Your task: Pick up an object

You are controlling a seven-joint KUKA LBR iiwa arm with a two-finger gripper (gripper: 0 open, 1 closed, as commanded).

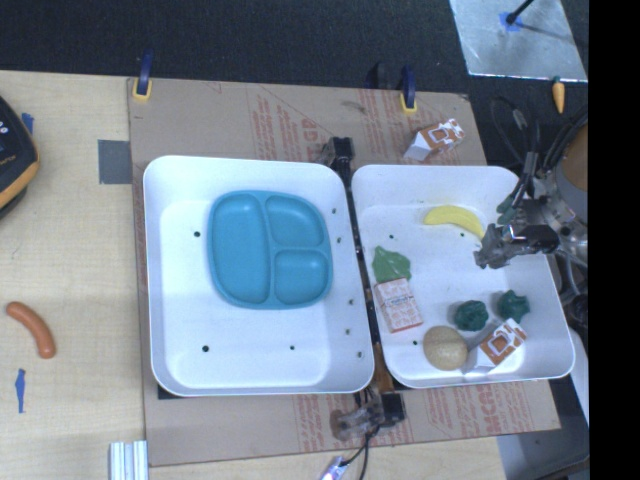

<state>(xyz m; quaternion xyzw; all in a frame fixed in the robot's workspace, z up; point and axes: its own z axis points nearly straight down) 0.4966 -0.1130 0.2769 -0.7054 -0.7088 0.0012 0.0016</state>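
Two white bins are set side by side on a cardboard sheet laid over the table. The left bin (170, 358) carries a blue divided plate (270, 248), lying flat near its far side. The right bin (400, 183) holds the loose objects: a yellow banana (455, 218) toward the far edge, a green leafy piece (391, 265) near the bin's left wall, and a red-and-white packet (398, 305) just in front of it. Along the near edge are seen a round tan object (445, 348), a dark green lump (471, 315), a second dark green piece (514, 304) and a small orange-and-white carton (503, 341), the carton just beside the tan object.

The gripper (492, 249) is seen over the right bin's right side, just beside the banana's right end. No object is seen in it; whether it stands apart or together cannot be told.

Outside the bins, another small carton (436, 140) lies on the cardboard beyond the right bin, and a sausage (32, 329) lies near the table's left edge.
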